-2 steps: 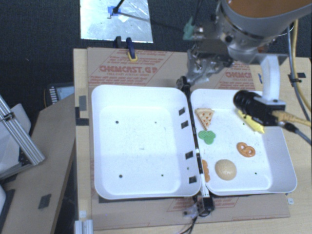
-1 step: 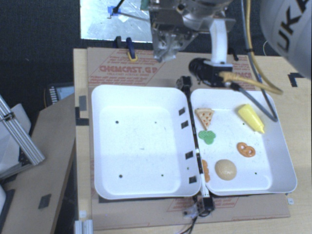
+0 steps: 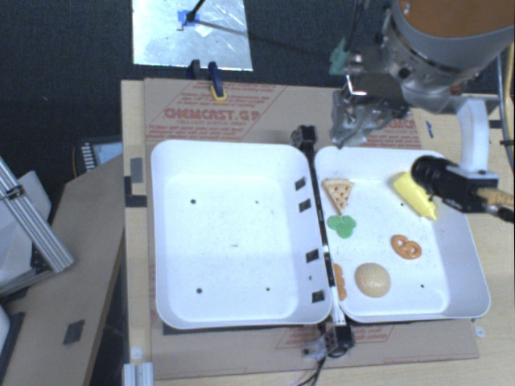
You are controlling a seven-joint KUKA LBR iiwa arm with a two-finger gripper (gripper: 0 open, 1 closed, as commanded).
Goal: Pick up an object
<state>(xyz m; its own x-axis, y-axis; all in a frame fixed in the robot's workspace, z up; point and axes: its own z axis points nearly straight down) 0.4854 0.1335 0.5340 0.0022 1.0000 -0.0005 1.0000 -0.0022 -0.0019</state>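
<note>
The right bin (image 3: 463,284) holds several small toy foods. A pizza slice (image 3: 338,193) lies near its back left corner, with a green leafy piece (image 3: 344,226) just in front of it. A yellow piece (image 3: 414,194) lies at the back right, a pretzel (image 3: 406,248) sits mid-right, and a tan round bun (image 3: 372,280) is at the front. A small orange piece (image 3: 339,281) rests against the left wall. My gripper (image 3: 356,127) hangs above the bin's back rim, behind the pizza slice and apart from every object.
The left bin (image 3: 161,215) stands beside the right one, joined by a black clipped divider (image 3: 314,215). A black cylindrical fixture (image 3: 451,185) reaches over the right bin's far right rim. A blue and yellow clamp (image 3: 216,83) sits behind the bins.
</note>
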